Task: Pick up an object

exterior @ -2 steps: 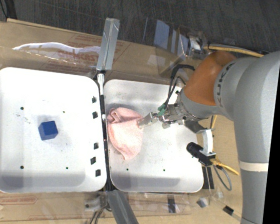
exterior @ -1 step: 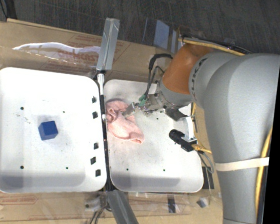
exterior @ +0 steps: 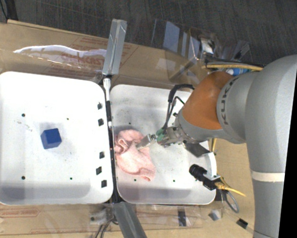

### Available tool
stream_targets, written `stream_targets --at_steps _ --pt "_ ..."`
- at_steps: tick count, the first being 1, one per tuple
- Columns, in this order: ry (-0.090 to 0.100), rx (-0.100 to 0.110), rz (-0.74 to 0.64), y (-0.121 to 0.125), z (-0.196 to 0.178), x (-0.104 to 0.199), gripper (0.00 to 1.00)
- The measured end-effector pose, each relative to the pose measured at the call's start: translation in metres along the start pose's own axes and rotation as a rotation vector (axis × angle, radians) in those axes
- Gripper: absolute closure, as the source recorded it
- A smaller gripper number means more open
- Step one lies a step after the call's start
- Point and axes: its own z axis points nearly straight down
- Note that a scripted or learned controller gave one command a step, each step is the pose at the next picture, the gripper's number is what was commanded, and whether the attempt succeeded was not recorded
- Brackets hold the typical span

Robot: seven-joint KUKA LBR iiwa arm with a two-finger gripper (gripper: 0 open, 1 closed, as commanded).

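Note:
A crumpled pink cloth [exterior: 133, 154] lies at the left side of the right bin [exterior: 177, 191]. A blue cube [exterior: 51, 138] rests in the left bin [exterior: 12, 95], left of its middle. My gripper [exterior: 147, 141] reaches down from the right and its tips touch the upper right edge of the pink cloth. The wrist hides most of the fingers.
A metal divider with black clips [exterior: 104, 137] runs between the two bins. The grey arm and its orange band [exterior: 206, 104] cover the right bin's upper right part. Brown cardboard [exterior: 55, 46] lies behind the bins.

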Motion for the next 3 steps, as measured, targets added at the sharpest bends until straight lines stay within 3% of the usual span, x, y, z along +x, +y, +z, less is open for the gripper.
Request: stream_targets --at_steps 1,2,3 --pt "-0.007 -0.001 -0.04 0.023 0.0 0.039 0.0" --pt "-0.009 -0.004 -0.147 -0.019 0.0 0.05 0.0" --pt "-0.006 0.002 -0.084 0.026 0.001 0.041 0.0"
